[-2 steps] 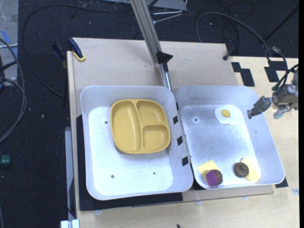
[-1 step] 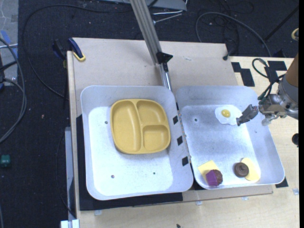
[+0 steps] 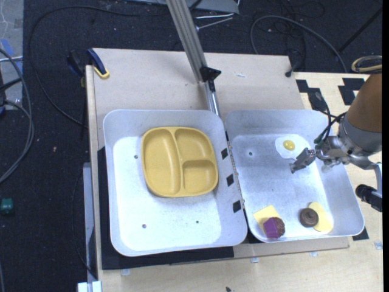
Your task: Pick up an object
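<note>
Camera view: arm came in from the right, gripper (image 3: 302,160) sat over the right bin (image 3: 267,181), just beside the fried egg (image 3: 287,145) on its lower-right side. Couldn't tell how far the fingers were open; nothing visibly between them. Front of that bin: purple object (image 3: 273,227) on a yellow piece (image 3: 264,214), and near it a brown round object (image 3: 309,218) on another yellow piece (image 3: 323,220). Left bin (image 3: 127,224) held a yellow divided plate (image 3: 180,162), lying flat.
</note>
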Motion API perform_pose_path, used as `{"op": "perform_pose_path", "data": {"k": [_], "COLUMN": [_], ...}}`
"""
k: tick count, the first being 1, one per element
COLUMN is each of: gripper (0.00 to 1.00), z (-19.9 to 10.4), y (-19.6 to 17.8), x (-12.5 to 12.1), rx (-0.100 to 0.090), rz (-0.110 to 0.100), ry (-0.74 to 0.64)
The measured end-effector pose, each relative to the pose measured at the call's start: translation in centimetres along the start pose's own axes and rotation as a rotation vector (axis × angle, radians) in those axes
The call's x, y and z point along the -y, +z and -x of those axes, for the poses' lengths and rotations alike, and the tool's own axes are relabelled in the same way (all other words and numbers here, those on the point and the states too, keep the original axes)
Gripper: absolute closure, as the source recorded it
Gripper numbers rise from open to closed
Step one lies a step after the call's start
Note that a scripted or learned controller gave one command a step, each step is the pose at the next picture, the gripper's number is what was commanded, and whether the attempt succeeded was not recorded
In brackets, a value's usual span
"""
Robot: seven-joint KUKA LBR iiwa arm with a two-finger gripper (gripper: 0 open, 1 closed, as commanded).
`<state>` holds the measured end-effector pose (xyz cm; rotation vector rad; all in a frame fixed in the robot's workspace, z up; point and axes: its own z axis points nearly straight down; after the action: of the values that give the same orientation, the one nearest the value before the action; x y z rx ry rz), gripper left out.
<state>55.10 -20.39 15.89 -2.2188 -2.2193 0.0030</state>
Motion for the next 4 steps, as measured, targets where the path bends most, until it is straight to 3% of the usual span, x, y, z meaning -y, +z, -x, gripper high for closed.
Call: {"op": "perform_pose_path", "data": {"k": [1, 2, 4], "gripper": [0.0, 1.0, 1.0], "z": [-0.4, -0.3, 0.4], "y": [6.2, 4.9, -6.2], "x": [0.5, 0.3, -0.5], "rx": [-0.001, 0.002, 0.003], "rz": [-0.001, 0.005, 0.007], "ry": [0.0, 0.0, -0.003]}}
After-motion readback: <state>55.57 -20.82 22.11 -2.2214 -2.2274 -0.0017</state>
